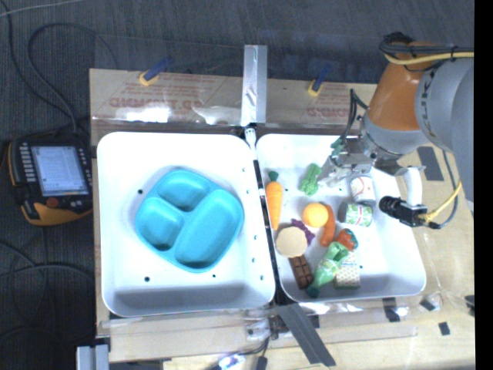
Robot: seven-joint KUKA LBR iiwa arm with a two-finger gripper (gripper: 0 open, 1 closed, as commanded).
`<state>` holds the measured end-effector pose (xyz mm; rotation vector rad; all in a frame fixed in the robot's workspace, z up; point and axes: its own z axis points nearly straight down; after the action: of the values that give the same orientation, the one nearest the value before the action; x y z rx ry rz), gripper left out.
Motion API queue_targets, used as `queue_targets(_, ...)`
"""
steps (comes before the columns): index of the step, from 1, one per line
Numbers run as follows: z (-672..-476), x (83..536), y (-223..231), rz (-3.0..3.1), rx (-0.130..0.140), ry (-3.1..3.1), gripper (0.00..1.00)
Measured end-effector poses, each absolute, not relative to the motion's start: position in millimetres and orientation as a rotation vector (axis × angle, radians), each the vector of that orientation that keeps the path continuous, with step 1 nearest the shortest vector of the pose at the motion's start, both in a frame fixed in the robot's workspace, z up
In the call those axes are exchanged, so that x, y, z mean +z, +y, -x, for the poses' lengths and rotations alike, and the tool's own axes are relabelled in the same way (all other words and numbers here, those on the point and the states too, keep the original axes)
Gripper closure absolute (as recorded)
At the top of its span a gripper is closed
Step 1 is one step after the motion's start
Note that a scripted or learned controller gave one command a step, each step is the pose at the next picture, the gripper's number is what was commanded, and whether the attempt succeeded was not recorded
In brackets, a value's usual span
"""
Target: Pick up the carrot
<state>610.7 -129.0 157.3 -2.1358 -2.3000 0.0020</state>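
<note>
Camera view: hand hovers apart from the carrot; its opening is seemingly unreadable.

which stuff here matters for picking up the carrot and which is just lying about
For the job:
- carrot, against the right bin's left wall
- gripper, over the bin's upper part
- right bin

Lying about:
- blue divided tray in the left bin
- green vegetable
- yellow ball
- chocolate bar
- handheld controller
</note>
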Motion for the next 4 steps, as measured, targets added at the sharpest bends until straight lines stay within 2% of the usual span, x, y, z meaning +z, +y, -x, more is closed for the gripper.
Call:
queue_targets(1,-610.6,157,-129,2.136,0.002,-2.300,0.00)
queue_targets(2,-565.2,90,-107,2.227,-0.009,-2.231,0.00)
queue_targets(3,-555.7,124,-120,2.382,0.002,-2.046,0.00)
queue_targets(4,-547.0,183,-81,2.241,0.001,-2.198,0.00)
